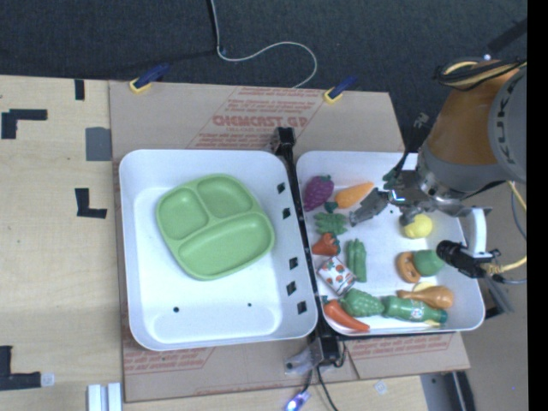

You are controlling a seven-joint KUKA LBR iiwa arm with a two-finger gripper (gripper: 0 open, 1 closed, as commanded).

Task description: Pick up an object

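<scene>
The pincer (pixel 370 209) is hanging low over the right bin (pixel 469 319), pointing left from the arm (pixel 469 135); whether it is wide or narrow cannot be told, and nothing is showing in its grip.

Just above its tip a carrot (pixel 353 195) is lying, near enough that it may be touching. Beyond that, further left, grapes (pixel 318 190) are sitting against the divider. Just below-left of the tip a green leafy piece (pixel 330 223) is lying, then a red piece (pixel 324 246) and a green pod (pixel 356 259) lower down. Behind the pincer, toward the wrist, a lemon (pixel 418 226) is resting, with an orange-and-green piece (pixel 419 264) below it. Well off to the left, in the other bin (pixel 137 229), a green plate (pixel 216 226) is lying.

The step in hand seems to be lining up on a toy, most likely the carrot. To do it well, the pincer should be centring across the carrot's narrow width, not along it, and staying clear of the leafy piece so nothing is getting nudged aside. The toys are smooth and rounded, so an off-centre squeeze would probably be pushing one out sideways.
</scene>
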